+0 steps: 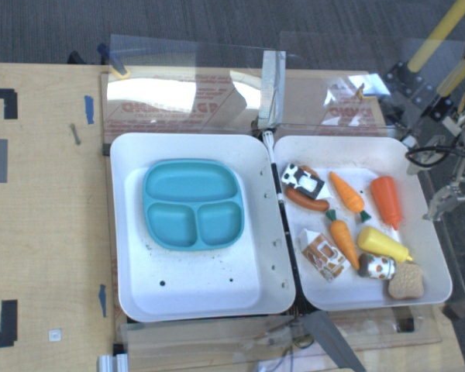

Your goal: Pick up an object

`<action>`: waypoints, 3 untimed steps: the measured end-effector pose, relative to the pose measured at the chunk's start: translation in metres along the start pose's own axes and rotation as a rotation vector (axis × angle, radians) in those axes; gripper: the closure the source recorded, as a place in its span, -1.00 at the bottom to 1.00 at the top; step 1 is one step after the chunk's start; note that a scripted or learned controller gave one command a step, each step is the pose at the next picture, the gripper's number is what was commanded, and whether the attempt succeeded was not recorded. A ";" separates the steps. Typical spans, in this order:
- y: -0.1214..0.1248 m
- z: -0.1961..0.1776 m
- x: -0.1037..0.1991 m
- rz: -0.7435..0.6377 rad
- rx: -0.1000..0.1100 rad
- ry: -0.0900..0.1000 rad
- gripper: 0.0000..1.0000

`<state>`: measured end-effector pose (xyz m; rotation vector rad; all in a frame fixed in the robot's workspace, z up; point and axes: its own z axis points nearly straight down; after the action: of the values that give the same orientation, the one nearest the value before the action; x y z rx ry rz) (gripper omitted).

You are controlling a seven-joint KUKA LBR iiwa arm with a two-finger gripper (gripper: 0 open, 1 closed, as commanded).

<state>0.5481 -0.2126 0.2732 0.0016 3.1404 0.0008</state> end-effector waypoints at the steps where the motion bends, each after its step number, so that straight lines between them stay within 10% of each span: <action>1: 0.020 0.108 -0.005 -0.034 -0.005 0.011 -1.00; 2: 0.047 0.155 0.029 0.018 0.012 -0.026 -1.00; 3: 0.109 0.184 -0.009 0.066 0.000 -0.018 -1.00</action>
<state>0.5578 -0.1039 0.0889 0.1049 3.1211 0.0014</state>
